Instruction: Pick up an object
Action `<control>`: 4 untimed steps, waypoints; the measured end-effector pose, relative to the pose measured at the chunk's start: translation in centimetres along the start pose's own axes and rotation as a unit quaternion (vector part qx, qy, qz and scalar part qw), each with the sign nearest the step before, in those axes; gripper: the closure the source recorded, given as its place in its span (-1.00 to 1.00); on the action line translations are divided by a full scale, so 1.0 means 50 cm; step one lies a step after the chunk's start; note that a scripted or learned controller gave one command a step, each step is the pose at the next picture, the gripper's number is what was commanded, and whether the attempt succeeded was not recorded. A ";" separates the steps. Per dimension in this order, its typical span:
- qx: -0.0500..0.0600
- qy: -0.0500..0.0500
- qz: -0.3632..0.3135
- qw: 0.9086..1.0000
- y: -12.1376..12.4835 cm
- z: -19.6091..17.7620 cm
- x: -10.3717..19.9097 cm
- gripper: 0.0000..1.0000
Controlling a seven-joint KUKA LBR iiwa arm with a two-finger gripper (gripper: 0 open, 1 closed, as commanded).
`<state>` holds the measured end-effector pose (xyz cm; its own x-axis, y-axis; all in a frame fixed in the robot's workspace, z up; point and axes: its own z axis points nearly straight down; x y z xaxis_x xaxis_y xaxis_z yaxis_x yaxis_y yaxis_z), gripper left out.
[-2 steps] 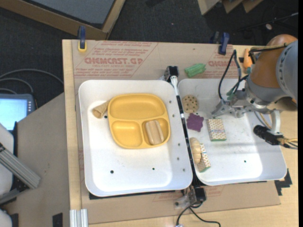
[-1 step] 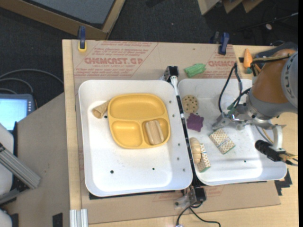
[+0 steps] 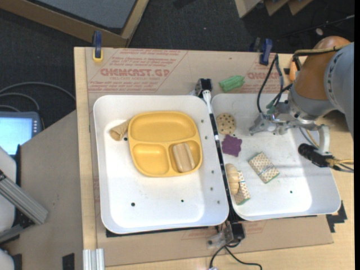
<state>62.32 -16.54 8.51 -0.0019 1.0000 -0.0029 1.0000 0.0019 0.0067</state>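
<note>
Objects for picking lie in the right bin (image 3: pixel 292 198): a purple piece (image 3: pixel 231 145), a round speckled biscuit-like item (image 3: pixel 226 122), a patterned packet (image 3: pixel 264 167) and a patterned item (image 3: pixel 237 183) against the bin's left wall. The gripper (image 3: pixel 275 122) sits over the bin's upper part, beneath the grey wrist; its opening cannot be judged from this angle, and nothing is seen held. The purple piece and the packet both lie a little apart from neighbours and walls, so either looks the cleaner target. Recommended approach: centre above the chosen item, descend vertically, close across its narrow side. The item by the wall risks a finger striking the rim. The left bin (image 3: pixel 112 201) holds a yellow divided tray (image 3: pixel 163 129), further off.
</note>
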 end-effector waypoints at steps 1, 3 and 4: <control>0.008 0.007 0.001 1.000 0.089 -0.001 -0.092 -1.00; 0.007 0.002 0.003 1.000 -0.095 0.001 -0.060 -1.00; -0.001 0.000 -0.001 1.000 0.050 0.000 -0.032 -1.00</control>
<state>64.79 -18.12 8.54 -0.0029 1.0000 -0.0027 1.0000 0.0029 0.0083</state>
